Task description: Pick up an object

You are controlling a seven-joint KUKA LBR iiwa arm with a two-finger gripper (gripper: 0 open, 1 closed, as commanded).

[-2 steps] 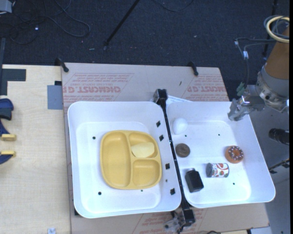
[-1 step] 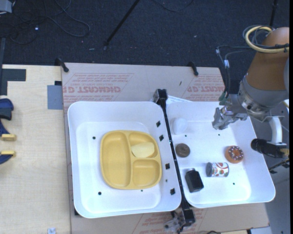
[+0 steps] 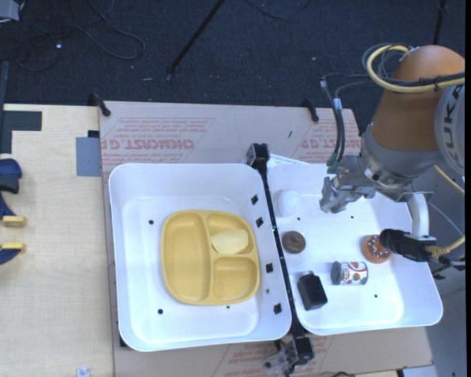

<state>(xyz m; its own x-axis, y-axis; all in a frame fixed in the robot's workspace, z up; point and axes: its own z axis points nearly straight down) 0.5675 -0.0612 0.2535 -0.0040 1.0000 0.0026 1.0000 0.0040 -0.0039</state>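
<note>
Presently the grey metal tool (image 3: 341, 197) hangs over the smooth right white bin (image 3: 408, 309); its opening and hold cannot be told.

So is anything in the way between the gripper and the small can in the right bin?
Nothing visible blocks it. The gripper hangs over bare bin floor at the back of the right bin, and the can lies on its side nearer the front, apart from the black block and the brown disc.

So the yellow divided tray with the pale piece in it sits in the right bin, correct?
Not quite. The camera view shows the yellow divided tray with the pale piece in the left bin, not the right one. The right bin holds the small items, such as the can.
</note>
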